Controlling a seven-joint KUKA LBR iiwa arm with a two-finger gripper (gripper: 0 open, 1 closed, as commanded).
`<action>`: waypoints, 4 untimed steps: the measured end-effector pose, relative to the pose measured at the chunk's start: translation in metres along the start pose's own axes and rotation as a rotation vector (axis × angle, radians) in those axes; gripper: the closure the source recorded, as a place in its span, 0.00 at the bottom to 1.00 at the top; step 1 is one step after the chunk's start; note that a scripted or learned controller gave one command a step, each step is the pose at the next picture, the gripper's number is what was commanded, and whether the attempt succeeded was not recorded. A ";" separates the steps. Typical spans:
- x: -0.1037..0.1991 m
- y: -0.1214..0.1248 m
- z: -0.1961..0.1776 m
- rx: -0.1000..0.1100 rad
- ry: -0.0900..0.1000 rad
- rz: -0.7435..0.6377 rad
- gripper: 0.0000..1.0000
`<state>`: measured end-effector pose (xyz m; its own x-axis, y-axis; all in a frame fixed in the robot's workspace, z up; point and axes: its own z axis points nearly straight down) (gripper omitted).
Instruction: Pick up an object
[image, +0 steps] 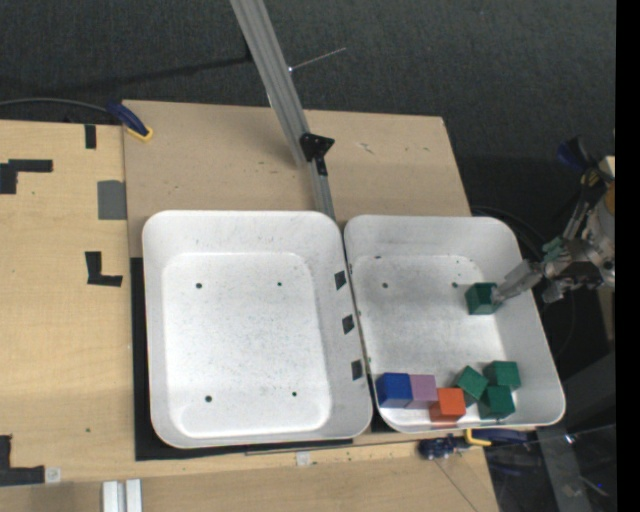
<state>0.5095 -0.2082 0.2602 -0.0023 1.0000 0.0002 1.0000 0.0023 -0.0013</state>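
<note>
You are seeing the two-finger gripper (497, 291) seemingly touching a small green cube (482, 299) at right; its grip I cannot tell.

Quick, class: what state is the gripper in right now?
Gripper: beside the lone green cube in the right bin; open or shut cannot be told.

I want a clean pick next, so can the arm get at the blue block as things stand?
Probably yes. The blue block sits at the left end of the cluster in the right bin, open from above, though the purple block touches its right side.
</note>
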 end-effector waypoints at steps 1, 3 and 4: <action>0.000 0.000 0.000 0.000 0.000 0.000 0.00; 0.013 -0.001 0.098 0.005 0.001 0.001 0.00; 0.014 -0.006 0.143 0.005 0.001 0.002 0.00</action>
<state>0.5034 -0.1943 0.1177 -0.0007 1.0000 0.0012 1.0000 0.0007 -0.0065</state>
